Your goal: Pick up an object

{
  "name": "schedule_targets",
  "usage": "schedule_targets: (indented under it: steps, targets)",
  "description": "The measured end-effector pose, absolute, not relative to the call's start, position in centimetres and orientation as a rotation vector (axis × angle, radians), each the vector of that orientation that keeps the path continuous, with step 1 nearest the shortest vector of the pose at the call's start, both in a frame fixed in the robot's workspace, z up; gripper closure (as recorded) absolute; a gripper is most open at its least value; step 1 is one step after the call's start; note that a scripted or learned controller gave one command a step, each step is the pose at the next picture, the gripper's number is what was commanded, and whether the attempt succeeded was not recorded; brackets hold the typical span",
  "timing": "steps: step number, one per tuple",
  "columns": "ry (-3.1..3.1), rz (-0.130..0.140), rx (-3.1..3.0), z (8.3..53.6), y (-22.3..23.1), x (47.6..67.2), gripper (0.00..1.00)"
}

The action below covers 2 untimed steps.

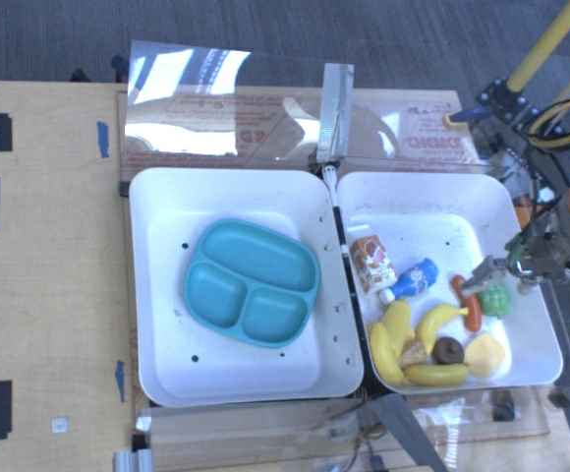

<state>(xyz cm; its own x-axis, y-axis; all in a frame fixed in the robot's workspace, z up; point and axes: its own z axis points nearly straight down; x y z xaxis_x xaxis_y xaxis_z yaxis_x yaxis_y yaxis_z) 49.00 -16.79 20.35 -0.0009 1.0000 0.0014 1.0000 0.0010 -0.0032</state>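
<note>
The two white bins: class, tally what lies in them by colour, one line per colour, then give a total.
Teal: 1, the three-compartment plastic tray
Yellow: 3, two toy bananas and a rounded yellow piece
Blue: 1, small bottle
Brown and white: 1, snack packet
Red: 1, slim piece
Green: 1, small lump
Dark brown: 1, ring
Total: 9

Wooden bench [39, 264] (blue tape marks) on dark grey carpet [265, 8]

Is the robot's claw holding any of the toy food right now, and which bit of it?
Cannot tell. The gripper sits low over the hot dog and green toy, too small to judge.
</note>
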Motion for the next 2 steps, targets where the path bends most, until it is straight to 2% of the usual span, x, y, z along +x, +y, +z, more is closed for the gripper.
schedule_targets:
  steps: [1,2]
  targets:
    - [-2.045,-0.015,-2.375,9.72,-20.41,54.33,0.0]
    - [-2.044,-0.009,-2.382,10.62,-20.78,54.28,1.0]
